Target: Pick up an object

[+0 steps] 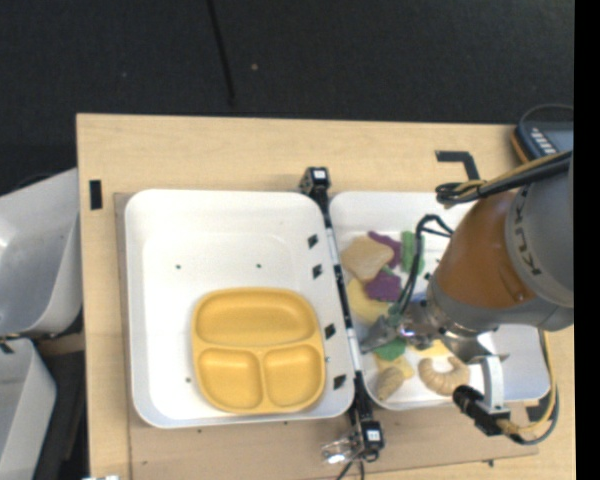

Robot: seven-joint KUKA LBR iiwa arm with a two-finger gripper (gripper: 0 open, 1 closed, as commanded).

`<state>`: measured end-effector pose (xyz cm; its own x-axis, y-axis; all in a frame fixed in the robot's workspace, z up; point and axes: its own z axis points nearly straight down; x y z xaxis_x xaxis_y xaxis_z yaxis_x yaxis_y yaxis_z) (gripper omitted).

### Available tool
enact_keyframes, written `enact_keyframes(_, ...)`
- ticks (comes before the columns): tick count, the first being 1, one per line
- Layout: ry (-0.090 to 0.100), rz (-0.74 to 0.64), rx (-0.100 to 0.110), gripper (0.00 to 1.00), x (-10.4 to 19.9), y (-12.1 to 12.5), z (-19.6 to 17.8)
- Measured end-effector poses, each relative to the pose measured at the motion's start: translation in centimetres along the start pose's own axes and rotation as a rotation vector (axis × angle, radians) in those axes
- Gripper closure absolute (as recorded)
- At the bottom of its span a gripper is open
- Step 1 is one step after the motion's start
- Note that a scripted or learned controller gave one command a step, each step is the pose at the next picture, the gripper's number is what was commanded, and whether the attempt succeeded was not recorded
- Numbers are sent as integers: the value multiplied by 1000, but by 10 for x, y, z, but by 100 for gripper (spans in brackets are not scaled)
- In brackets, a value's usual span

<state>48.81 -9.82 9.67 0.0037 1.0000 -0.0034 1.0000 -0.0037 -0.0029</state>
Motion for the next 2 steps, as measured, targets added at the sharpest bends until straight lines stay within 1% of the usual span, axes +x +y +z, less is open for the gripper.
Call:
enact_keyframes(1, 3, 1, -5, 0, 0, 2, -4)
enact_keyframes(2, 2, 7, -6, 0, 1, 2, -4)
